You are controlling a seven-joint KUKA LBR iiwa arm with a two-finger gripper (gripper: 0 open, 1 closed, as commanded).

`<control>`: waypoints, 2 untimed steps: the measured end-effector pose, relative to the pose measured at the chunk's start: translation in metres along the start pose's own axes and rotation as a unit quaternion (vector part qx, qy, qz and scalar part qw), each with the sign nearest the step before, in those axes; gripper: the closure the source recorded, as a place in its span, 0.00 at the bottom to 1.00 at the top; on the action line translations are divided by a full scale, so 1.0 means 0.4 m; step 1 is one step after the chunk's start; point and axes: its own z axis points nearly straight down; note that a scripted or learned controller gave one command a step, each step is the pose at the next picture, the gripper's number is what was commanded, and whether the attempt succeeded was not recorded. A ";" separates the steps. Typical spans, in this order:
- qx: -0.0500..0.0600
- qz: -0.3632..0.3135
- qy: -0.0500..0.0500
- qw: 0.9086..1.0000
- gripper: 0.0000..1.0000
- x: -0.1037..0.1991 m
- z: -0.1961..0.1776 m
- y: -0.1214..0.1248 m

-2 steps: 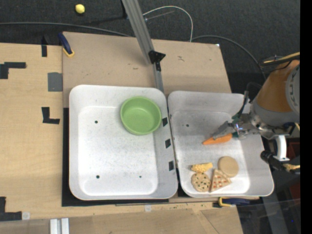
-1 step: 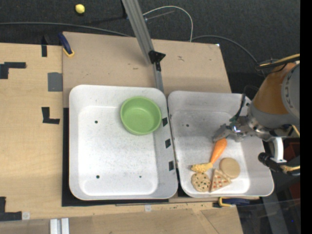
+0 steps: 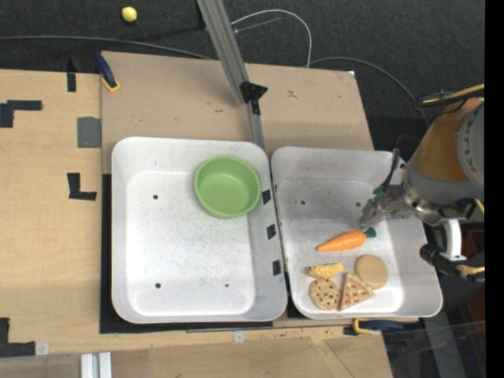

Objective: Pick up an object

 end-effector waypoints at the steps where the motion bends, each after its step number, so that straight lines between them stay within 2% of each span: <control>1: -0.001 0.001 0.000 1.000 1.00 -0.001 -0.105 -0.002; 2: -0.001 0.001 0.000 1.000 1.00 0.003 -0.212 0.008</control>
